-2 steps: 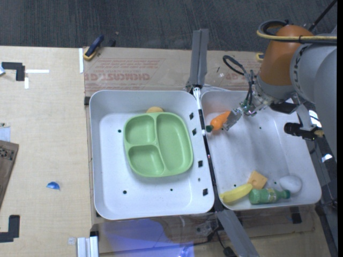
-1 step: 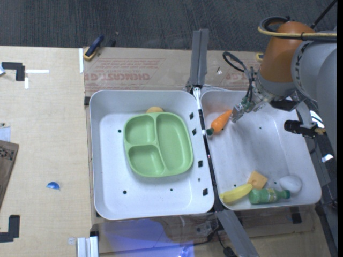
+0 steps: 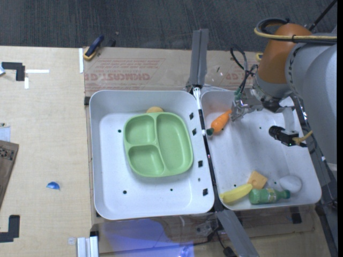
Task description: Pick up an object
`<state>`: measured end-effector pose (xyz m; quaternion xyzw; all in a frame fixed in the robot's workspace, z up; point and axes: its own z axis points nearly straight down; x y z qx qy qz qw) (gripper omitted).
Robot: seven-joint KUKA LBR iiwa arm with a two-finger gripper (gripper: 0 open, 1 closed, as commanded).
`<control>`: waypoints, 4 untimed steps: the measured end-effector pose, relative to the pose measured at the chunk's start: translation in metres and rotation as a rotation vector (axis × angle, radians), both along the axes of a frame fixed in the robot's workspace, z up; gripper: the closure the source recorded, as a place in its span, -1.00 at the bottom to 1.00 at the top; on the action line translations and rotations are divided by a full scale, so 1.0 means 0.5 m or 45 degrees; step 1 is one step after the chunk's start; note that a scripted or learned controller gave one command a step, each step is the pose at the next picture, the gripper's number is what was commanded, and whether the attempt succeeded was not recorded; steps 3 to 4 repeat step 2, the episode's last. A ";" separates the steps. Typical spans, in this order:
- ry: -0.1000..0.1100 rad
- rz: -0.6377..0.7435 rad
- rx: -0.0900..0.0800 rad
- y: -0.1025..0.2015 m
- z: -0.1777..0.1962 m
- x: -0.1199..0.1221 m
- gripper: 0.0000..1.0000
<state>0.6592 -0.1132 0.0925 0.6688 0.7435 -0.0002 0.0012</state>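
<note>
The smooth matt green plastic three-compartment plate (image 3: pixel 158 144) lies in the left glossy white plastic bin (image 3: pixel 102 159), beside pale matt wooden bench (image 3: pixel 43 138) and brown cardboard sheet (image 3: pixel 134 69).

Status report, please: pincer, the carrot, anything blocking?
Pincer low in right bin, beside carrot. Carrot against bin's left wall, not lifted. Banana, bottle at near edge, well apart.

Dark grey carpet floor (image 3: pixel 134 9) beyond, pale wooden bench (image 3: pixel 43 138), brown cardboard sheet (image 3: pixel 139 71) at its back edge
</note>
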 end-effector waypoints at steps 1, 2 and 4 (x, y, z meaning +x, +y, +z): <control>0.000 0.000 0.000 0.000 0.000 0.000 -1.00; 0.003 -0.085 0.001 0.004 -0.001 -0.108 -1.00; 0.003 -0.085 0.001 0.004 -0.001 -0.108 -1.00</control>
